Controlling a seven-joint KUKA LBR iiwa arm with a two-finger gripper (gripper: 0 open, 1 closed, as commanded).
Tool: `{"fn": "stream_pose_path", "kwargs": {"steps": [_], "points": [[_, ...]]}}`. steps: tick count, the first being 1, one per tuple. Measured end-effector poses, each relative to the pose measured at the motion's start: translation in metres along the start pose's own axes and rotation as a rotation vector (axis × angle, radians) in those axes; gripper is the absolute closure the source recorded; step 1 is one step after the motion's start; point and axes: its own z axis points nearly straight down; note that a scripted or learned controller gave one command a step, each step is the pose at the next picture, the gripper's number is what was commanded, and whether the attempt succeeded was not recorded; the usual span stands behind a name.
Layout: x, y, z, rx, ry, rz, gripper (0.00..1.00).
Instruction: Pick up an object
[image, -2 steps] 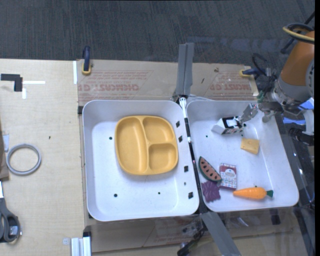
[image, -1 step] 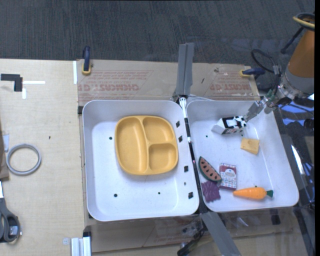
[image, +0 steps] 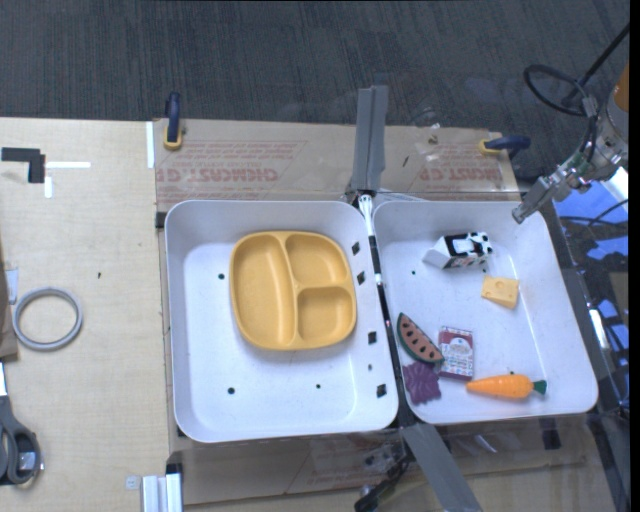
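White bins, arm parked at the far right corner.
Black-and-white toy cow (image: 466, 249) lies in the right bin (image: 560, 300), left of and below the gripper (image: 530, 205), which hangs over the bin's top right rim; its opening cannot be told.

Dark grey carpet floor (image: 250, 50) runs behind the light wooden bench (image: 80, 250); cardboard sheet (image: 260, 165) lies clamped at bench rear.
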Motion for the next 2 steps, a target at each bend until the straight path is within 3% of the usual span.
{"fn": "stream_pose_path", "kwargs": {"steps": [1,2], "points": [[0.0,0.0,0.0,0.001,0.001,0.0,0.0],[0.003,-0.007,-0.072,0.0,0.001,0.071,0.0]]}}
